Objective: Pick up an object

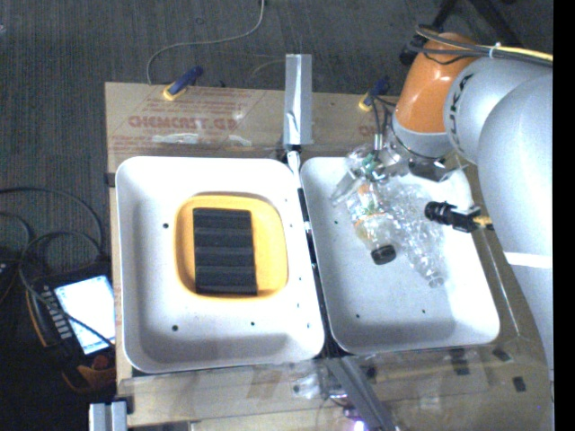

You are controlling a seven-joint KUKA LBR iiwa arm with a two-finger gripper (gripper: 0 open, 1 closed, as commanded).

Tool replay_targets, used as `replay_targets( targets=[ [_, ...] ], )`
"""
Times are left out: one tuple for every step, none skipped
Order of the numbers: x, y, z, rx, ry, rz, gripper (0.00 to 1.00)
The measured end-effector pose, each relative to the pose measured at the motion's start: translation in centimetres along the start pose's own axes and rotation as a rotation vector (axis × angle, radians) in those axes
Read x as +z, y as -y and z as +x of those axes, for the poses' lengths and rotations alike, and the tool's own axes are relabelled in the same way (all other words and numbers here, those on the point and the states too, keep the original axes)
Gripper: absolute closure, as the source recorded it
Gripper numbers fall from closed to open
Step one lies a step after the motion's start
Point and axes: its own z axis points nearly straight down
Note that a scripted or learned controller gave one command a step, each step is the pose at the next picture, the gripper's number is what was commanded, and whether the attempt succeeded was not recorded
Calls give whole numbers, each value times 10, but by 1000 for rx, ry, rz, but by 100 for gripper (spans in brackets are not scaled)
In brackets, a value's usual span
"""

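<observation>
Grey arm: grey KUKA arm with orange band reaches in from the right, over the right bin's far corner.
Bins: left shallow white bin lies well left of the hand; right shallow white bin lies under it.
Yellow sponge: yellow rectangular sponge with black ribbed pad, in the left bin, well apart from the hand.
Bottle: crumpled clear plastic bottle with black cap, in the right bin, just below the hand.
Hand: hand sits at the bottle's upper end; whether spread or pressed together, I cannot tell.
</observation>
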Motion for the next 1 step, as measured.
replay_targets(
  targets=[
    [-70,-16,51,-137,-2,2,100]
  ],
)
